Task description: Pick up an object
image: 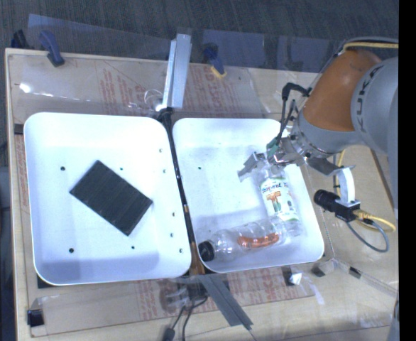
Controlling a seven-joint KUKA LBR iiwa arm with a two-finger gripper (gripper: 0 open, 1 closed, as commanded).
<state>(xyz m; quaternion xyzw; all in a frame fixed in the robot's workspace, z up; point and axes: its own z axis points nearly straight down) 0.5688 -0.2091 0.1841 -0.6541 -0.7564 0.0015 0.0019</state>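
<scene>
Claw (259,163) just above small labelled bottle (277,199) in right bin (201,141) — finger state unclear.

The arm (368,98) is grey and rounded, with a wide orange band (336,91) above the wrist. Thin black cables (287,109) run down beside it toward the small metal pincer (275,155).

I can't tell how the gripper (270,158) fingers stand; they blur into the top of the small white bottle (277,197) under them, and contact is unclear. The bottle's label print is too small for me to read. The arm (350,98) is cut off at the right. The clear plastic bottle (250,237) hides part of the right bin's (215,130) near wall. The red printing on the bench (94,84) is illegible.
</scene>
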